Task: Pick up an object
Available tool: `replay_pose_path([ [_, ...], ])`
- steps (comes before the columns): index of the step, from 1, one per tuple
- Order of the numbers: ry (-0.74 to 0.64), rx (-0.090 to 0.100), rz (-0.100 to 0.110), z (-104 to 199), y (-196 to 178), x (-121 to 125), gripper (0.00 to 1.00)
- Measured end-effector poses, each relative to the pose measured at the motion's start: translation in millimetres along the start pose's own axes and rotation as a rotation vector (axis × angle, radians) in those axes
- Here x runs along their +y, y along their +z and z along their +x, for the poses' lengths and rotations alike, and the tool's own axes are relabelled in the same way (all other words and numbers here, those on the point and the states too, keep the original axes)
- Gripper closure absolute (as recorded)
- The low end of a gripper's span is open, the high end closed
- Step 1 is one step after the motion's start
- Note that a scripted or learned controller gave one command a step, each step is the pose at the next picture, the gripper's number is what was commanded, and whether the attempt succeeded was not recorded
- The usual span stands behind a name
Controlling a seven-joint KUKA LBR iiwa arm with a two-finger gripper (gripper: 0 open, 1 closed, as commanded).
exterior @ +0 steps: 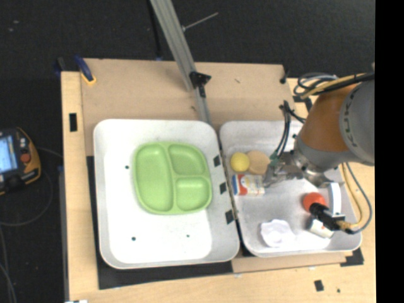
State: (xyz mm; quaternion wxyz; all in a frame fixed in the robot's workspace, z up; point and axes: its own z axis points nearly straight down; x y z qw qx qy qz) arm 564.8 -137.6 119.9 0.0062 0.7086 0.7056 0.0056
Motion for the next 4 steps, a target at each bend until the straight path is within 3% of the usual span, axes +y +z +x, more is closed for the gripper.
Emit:
replay_pose_path([
  [1, -0.007, -0.001, 0.01, -1, -64, 4, 1.0],
  [3, -0.009, -0.001, 0.009, -4, -169, 10, 1.0],
  [4, -0.012, 0.001, 0.014, 50, -170, 27, 1.0],
])
